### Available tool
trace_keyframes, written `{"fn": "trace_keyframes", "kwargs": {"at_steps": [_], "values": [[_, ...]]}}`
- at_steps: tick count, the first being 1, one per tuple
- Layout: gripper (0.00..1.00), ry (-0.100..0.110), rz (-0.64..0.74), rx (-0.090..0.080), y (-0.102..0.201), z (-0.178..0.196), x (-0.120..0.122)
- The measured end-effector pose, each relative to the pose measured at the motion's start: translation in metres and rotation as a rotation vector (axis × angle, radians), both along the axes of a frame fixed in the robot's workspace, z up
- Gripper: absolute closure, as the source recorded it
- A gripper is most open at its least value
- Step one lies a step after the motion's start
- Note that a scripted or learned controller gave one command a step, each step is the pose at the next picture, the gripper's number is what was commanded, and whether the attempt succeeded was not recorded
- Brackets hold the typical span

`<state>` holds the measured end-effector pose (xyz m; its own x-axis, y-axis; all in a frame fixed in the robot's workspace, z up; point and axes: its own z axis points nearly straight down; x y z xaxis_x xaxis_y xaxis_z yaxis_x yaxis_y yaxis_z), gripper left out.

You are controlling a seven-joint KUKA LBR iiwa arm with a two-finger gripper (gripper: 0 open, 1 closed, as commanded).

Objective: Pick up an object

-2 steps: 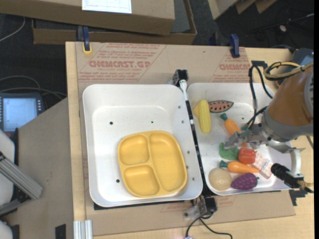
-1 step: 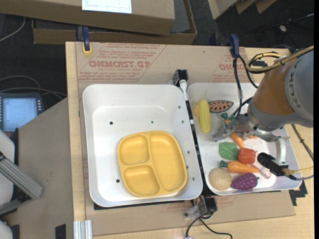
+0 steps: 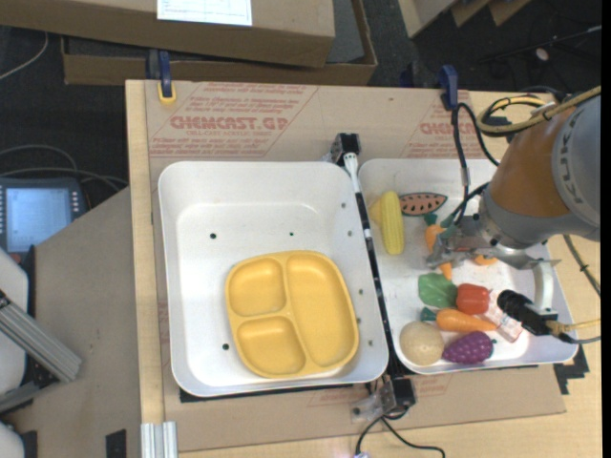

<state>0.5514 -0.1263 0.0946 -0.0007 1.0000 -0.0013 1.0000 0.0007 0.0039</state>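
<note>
The hand (image 3: 456, 246) is hanging low over the right bin (image 3: 474, 172), just above a green toy (image 3: 436, 290); whether it is open or closed, I cannot tell. The corn cob (image 3: 389, 221) is lying near the bin's left wall, its long axis running toward the far rim. A yellow divided plate (image 3: 290, 312) is sitting in the left bin (image 3: 190, 267)
</note>
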Motion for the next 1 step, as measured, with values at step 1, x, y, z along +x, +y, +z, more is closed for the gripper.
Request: {"fn": "trace_keyframes", "kwargs": {"at_steps": [1], "values": [[1.00,-0.007,0.009,0.003,0.0813,0.0962,0.0225]]}}
